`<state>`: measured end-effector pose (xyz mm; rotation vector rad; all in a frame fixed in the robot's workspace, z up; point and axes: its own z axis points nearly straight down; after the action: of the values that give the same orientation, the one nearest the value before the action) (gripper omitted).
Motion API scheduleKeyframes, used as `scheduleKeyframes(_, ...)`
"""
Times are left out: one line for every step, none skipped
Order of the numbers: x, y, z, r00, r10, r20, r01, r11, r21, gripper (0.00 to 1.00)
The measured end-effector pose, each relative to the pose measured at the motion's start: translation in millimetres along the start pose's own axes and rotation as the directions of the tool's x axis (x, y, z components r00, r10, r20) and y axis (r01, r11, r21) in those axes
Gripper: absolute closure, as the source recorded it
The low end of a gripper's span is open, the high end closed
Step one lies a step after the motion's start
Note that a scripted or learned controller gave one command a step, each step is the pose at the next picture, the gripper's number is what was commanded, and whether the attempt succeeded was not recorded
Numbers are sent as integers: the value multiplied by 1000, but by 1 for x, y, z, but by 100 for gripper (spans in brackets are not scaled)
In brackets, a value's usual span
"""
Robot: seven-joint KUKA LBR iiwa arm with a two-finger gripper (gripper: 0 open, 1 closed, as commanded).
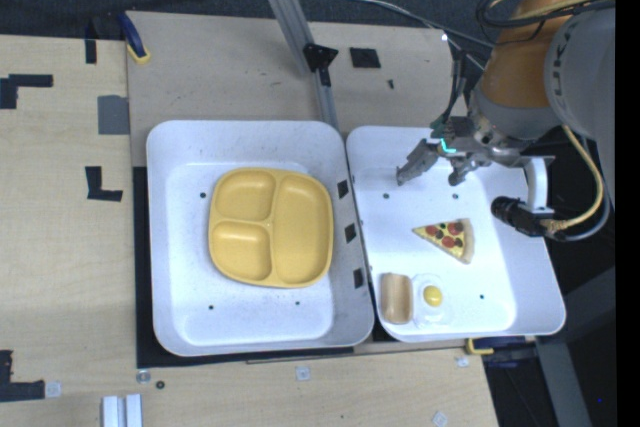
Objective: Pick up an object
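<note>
I am hovering my gripper [436, 171] over the upper part of the right bin [520, 310], fingers spread apart with nothing between them. The toy pizza slice [446, 238] is lying just below me in the bin. I am judging it light, stiff, and flat, so pinching across its narrow sides looks best. I am reading no labels or writing anywhere.

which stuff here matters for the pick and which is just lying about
For the job: tool, open above the right bin; pizza slice, toast and fried egg in that bin.

Lying about: yellow divided plate in the left bin.
</note>
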<state>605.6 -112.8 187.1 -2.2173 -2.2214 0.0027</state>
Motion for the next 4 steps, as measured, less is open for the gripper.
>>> scheduleKeyframes(0,0,-1,1000,0,0,0,1000,-2,0)
scheduleKeyframes(1,10,53,1000,-1,2,1,1000,2,0)
scheduleKeyframes(1,10,104,1000,0,3,0,1000,-4,0)
scheduleKeyframes(1,12,90,1000,0,5,0,1000,-8,100)
